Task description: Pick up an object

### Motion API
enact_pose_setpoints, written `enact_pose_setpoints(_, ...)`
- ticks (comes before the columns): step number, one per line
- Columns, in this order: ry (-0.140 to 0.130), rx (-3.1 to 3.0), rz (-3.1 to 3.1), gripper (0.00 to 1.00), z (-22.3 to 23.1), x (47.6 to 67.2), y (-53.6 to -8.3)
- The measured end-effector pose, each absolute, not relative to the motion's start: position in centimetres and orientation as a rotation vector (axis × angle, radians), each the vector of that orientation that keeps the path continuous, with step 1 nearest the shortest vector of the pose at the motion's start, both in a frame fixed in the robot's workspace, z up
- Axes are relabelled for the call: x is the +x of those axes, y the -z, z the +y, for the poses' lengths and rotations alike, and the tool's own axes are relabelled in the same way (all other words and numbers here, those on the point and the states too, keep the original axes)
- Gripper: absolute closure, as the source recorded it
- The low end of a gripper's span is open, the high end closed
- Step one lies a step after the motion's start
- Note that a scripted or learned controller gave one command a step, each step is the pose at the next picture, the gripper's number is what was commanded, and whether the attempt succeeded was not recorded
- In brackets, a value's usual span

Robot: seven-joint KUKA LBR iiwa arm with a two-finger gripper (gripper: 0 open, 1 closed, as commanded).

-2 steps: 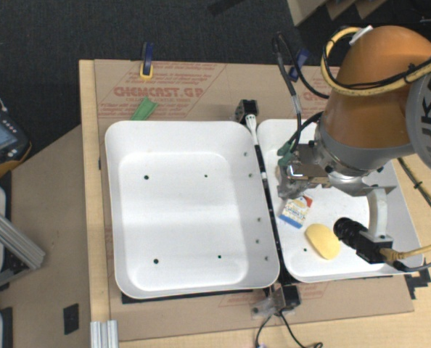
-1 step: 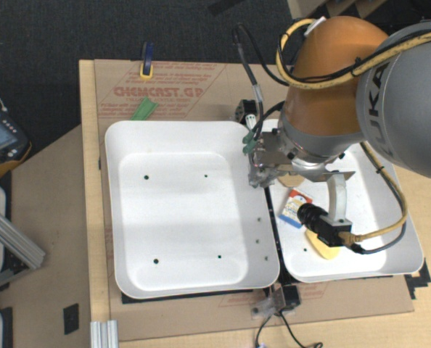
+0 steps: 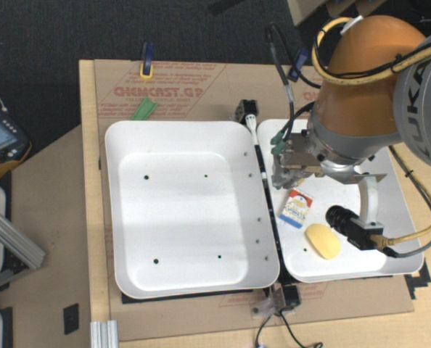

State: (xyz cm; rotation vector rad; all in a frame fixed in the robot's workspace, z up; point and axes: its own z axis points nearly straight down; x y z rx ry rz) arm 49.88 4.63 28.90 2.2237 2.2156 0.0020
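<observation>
Box (image 3: 297,209), small and printed red, white and blue, lies in the right-hand bin (image 3: 346,265) just beside a yellow oval lump (image 3: 323,241). Your gripper (image 3: 286,176) hangs low just beyond the box, near the bin's left wall. You cannot tell whether it is released or clenched.

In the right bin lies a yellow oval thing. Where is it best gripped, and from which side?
Grip the yellow oval thing across its narrow middle, coming down from above. It lies flat, long axis slanting upper left to lower right, and its rounded ends would likely slip. The small box lies close to its upper-left end.
</observation>
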Motion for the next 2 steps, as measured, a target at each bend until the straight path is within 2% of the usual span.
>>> enact_pose_setpoints(1, -0.007, 2.214, 2.225, 1.00, 8.9, 53.1, -30.2)
enact_pose_setpoints(2, 0.002, 2.226, 2.220, 1.00, 6.4, 49.1, -32.1)
